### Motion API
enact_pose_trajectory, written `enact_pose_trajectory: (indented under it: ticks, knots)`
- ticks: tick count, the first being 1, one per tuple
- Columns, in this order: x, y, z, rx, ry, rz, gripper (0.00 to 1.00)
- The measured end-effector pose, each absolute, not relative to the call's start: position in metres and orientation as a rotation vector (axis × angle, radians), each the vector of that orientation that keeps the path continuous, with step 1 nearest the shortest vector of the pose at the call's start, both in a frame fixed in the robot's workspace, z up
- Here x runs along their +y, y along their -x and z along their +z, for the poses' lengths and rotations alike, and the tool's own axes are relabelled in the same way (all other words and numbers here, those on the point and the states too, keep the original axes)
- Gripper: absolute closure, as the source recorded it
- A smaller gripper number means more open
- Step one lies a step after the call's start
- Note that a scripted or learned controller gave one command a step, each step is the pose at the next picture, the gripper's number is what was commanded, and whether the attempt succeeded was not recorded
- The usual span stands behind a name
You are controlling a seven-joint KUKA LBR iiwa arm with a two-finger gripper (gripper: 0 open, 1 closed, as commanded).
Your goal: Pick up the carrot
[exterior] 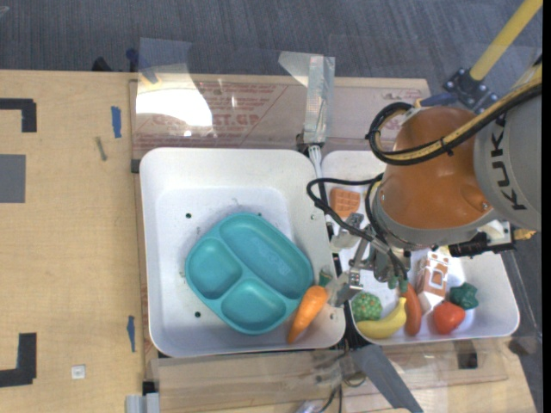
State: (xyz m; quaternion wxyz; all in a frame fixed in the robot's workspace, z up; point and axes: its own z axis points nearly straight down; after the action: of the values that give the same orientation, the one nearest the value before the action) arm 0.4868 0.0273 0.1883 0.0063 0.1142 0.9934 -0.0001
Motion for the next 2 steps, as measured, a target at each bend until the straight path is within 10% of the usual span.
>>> enact_pose_trajectory:
  ticks: [1, 2]
  knots:
    - [0.031, -0.572, 0.185, 3.015, -0.861, 0.002, 0.00]
    - [0.040, -0.480, 0.184, 3.032, -0.818, 0.002, 0.00]
